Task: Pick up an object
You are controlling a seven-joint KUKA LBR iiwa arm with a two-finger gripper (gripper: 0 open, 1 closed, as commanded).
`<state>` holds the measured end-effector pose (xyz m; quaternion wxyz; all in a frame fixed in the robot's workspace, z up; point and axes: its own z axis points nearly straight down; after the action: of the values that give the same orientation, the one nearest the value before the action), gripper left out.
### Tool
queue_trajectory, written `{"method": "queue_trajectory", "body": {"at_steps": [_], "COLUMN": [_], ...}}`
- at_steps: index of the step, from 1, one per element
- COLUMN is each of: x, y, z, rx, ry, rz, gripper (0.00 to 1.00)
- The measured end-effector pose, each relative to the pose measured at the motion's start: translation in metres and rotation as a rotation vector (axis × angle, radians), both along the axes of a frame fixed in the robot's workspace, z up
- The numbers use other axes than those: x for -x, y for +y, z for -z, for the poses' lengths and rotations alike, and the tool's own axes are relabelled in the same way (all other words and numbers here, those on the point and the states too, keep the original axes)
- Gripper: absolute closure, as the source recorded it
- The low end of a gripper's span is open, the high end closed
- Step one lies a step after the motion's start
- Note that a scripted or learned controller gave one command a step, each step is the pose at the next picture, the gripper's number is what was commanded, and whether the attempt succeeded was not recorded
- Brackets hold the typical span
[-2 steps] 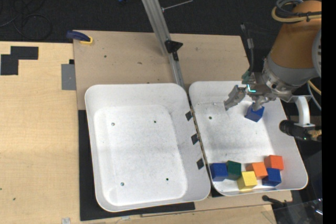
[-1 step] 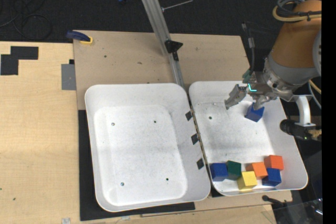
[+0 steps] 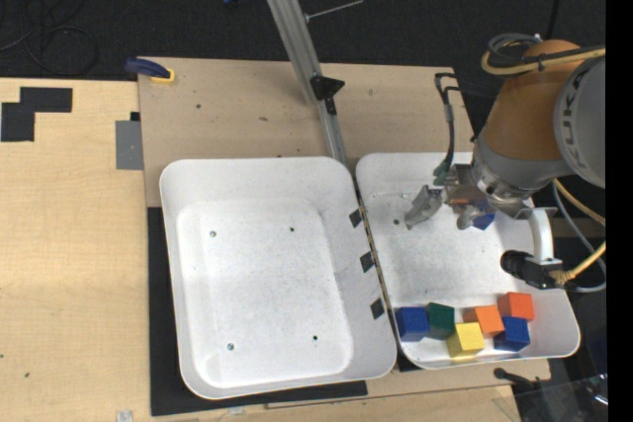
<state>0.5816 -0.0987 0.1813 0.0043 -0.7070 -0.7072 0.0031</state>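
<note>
Finds the grey two-finger metal pincer (image 3: 444,211) spread with nothing between its prongs, notes the small blue hard-looking cube (image 3: 483,221) just beside it on the arm's side (probably light, rigid, a little slick), and favours squeezing two flat opposite faces, centred.

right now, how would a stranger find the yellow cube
Look in the right-hand shallow white bin, at the cluster of small coloured cubes along its near edge. The yellow cube sits frontmost in the middle, between a green cube and an orange cube; the cluster's single yellow piece.
</note>
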Motion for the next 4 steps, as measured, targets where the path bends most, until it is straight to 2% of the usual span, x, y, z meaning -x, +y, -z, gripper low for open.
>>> {"method": "queue_trajectory", "body": {"at_steps": [1, 2, 3, 4], "x": [-0.001, -0.002, -0.001, 0.002], "y": [-0.003, -0.002, -0.004, -0.001], "z": [0.064, 0.09, 0.079, 0.035], "rx": [0.0, 0.001, -0.001, 0.001], "ry": [0.0, -0.008, -0.007, -0.011], "rz": [0.001, 0.003, 0.01, 0.005], "gripper": [0.0, 0.0, 1.0, 1.0]}}
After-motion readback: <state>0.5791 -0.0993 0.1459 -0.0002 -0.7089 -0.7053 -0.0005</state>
